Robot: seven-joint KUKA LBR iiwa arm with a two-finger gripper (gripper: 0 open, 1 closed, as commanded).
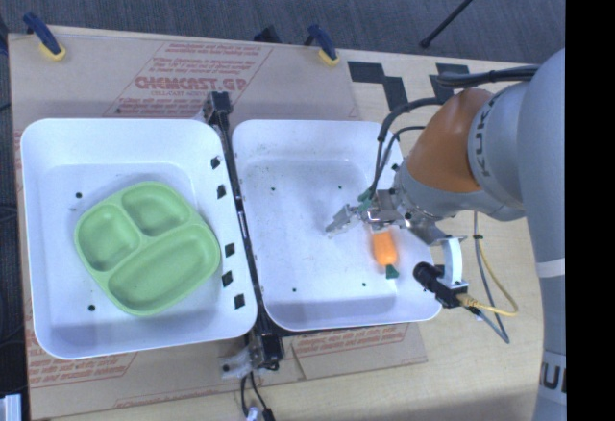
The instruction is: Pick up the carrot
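Gripper poised beside the carrot, right bin

Far to its left, a green divided plate [147,247] in the other bin. The gripper [348,217] stands open, empty; the carrot [385,250] lies just right and below. Better to shift over it, straddle its width, then close.

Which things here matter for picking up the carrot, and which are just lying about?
For the job:
- carrot, lying in the right bin near its right wall
- gripper, low in that bin, just left of the carrot

Lying about:
- green divided plate in the left bin
- blue clamps on the cardboard's far edge
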